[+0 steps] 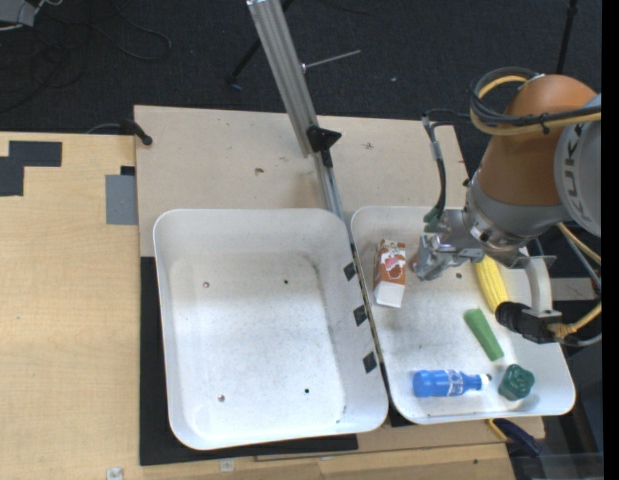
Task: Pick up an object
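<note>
Nearest the lens, a blue bottle point(445, 382) is lying in the right bin point(429, 413). Approach is being made — the hand point(432, 255) is being hovered beside the red-white box point(391, 273), nothing visibly held, finger spread unclear. Next, lowering over it is needed.

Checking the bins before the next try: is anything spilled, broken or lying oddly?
Nothing stands out. In the right bin, the red and white carton, yellow object, green stick, blue bottle and dark green piece lie loose and intact.
</note>
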You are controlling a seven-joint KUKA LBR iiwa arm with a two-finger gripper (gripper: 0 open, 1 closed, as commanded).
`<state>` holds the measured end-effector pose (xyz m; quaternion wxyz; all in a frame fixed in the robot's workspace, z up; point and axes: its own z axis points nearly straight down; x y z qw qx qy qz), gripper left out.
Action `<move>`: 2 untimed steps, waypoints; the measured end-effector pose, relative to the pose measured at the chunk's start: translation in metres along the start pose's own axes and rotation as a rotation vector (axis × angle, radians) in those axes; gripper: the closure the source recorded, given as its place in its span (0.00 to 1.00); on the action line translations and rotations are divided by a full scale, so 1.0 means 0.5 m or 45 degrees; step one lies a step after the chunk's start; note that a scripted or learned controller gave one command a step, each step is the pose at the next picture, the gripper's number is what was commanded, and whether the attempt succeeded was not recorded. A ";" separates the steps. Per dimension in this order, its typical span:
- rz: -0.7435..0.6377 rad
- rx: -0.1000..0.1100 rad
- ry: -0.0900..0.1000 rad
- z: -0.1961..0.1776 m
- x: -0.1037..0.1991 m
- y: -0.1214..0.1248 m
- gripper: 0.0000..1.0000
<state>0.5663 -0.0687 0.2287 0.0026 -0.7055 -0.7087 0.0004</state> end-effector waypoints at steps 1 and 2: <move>-0.001 -0.003 -0.001 -0.019 0.109 0.005 1.00; 0.001 0.001 -0.002 0.002 0.205 0.002 1.00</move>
